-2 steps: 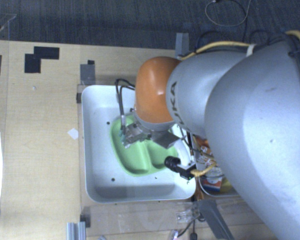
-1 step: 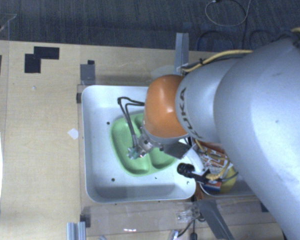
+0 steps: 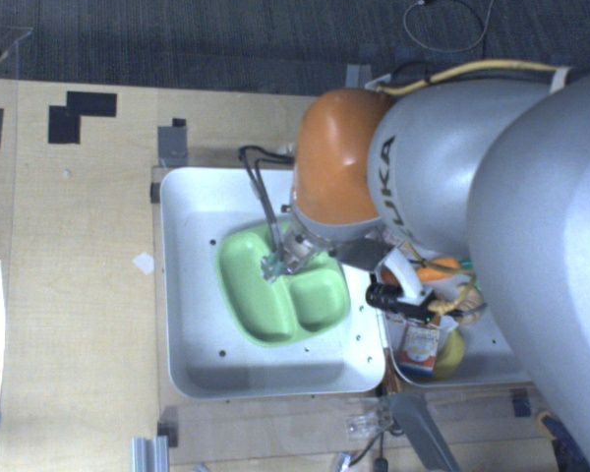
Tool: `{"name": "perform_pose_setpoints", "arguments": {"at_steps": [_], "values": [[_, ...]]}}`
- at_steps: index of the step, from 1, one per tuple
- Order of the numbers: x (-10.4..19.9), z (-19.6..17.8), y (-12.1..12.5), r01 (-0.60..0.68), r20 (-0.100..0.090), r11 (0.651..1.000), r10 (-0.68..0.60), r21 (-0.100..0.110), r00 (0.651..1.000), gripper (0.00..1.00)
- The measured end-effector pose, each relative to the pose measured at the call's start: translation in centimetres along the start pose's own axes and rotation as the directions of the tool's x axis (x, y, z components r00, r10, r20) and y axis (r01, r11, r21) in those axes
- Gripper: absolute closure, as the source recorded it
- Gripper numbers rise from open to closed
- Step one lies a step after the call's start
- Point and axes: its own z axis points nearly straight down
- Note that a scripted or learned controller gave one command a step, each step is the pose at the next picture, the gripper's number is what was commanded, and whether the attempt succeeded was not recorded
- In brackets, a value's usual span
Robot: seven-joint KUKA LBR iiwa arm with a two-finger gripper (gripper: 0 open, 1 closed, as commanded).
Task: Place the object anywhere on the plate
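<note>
while the grey arm (image 3: 452,155) is reaching in from the tabletop's (image 3: 79,264) right edge, you're seeing its end effector (image 3: 275,264) hanging low over the green divided plate (image 3: 265,303), which is lying in the left white bin (image 3: 192,362). you cannot tell from this angle how that end effector is set, or whether anything is in it. the objects (image 3: 428,337) are sitting piled in the right bin (image 3: 492,362), against its left wall, just beside the plate's bin.

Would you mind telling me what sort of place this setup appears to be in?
Most likely a robotics lab bench for pick-and-place trials: a grey and orange arm reaches over a shallow white bin holding a green divided plate, with cables trailing on dark carpet behind the wooden bench.
</note>
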Motion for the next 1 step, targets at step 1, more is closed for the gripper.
{"name": "perform_pose_setpoints", "arguments": {"at_steps": [1], "values": [[3.79, -4.67, -3.60, 0.065, -0.001, 0.998, -0.065, 0.001, 0.998, 1.00]]}}
